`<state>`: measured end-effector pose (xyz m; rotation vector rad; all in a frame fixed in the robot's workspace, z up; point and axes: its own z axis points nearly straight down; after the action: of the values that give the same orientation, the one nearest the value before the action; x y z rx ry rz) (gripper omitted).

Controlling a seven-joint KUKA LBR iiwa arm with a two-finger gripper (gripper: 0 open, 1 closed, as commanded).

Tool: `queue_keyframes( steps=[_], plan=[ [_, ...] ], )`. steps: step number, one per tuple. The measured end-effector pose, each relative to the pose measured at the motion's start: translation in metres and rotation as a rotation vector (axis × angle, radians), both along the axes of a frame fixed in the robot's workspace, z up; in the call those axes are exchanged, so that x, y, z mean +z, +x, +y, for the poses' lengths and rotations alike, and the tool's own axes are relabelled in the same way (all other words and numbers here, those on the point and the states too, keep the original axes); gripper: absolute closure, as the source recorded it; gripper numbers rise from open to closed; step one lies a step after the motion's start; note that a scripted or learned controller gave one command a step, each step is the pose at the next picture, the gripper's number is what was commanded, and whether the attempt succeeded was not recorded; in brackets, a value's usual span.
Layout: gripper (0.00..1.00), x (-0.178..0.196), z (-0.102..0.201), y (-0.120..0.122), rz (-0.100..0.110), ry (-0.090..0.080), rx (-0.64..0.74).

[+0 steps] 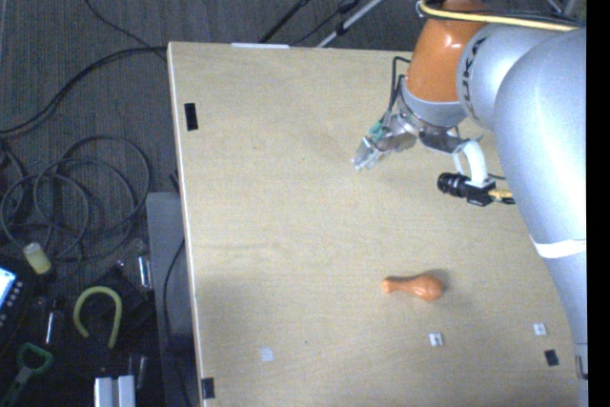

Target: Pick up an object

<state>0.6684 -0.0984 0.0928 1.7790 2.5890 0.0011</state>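
Hovering above the tan board (286,234), one claw (370,152), grip state unclear, one orange pear-shaped object (416,286) well apart

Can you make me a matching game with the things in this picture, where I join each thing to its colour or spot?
Things:
1. gripper
2. little pear-shaped object
3. band above the wrist
4. cables

Clues:
A. orange, on the arm
B. on the dark floor, left of the board
C. over the middle of the tan board
D. orange, lying on the board near its front edge

Pairs: 1-C, 2-D, 3-A, 4-B
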Motion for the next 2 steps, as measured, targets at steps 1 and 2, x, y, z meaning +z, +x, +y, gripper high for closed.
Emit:
queue_keyframes(
  steps=[1,2],
  plan=[
    [1.00,0.181,-0.052,0.000,-0.001,-0.004,0.234],
    [1.00,0.114,0.006,0.000,0.001,0.000,0.145]
  ],
)
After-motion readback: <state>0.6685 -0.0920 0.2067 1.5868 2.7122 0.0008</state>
